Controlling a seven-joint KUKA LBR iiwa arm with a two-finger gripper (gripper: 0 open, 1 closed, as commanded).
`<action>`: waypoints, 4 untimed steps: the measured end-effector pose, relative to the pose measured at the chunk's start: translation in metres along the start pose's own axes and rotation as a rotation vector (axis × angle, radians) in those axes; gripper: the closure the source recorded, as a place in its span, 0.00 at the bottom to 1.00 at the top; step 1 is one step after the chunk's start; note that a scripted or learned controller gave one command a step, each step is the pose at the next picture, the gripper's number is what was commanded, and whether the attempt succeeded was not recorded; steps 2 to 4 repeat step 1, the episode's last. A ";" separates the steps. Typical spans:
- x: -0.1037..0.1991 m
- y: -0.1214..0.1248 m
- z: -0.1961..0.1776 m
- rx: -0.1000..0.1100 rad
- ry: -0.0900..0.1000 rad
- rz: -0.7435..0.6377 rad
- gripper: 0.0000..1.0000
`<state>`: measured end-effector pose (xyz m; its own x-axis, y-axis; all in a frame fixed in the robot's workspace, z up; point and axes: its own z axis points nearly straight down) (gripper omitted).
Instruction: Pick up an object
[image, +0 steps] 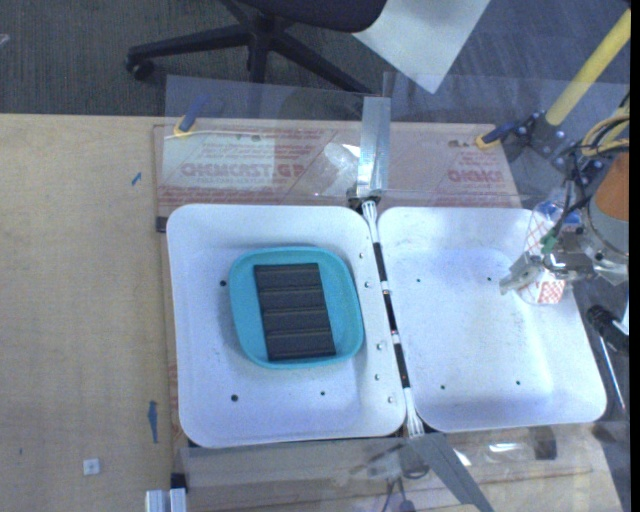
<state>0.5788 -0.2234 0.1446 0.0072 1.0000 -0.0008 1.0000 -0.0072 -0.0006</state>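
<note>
- Gripper (522, 276) sat over right bin (480, 400), near its far right rim.
- Fingers: couldn't tell.
- Teal dish (243, 300) w/ dark block (293, 311) well left of it, in left bin (200, 400).

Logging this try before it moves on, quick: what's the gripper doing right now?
Gripper: at the right edge of the right bin, beside a small red-and-white object; open or shut cannot be told, and no grasp is visible.

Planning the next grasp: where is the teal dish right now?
The teal dish sits mid-way in the left bin, holding a dark ribbed block, far from the gripper.
</note>
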 end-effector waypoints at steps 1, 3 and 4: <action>0.056 -0.010 -0.025 0.006 0.002 0.117 1.00; 0.056 -0.010 -0.025 0.006 0.002 0.117 1.00; 0.056 -0.010 -0.025 0.006 0.002 0.117 1.00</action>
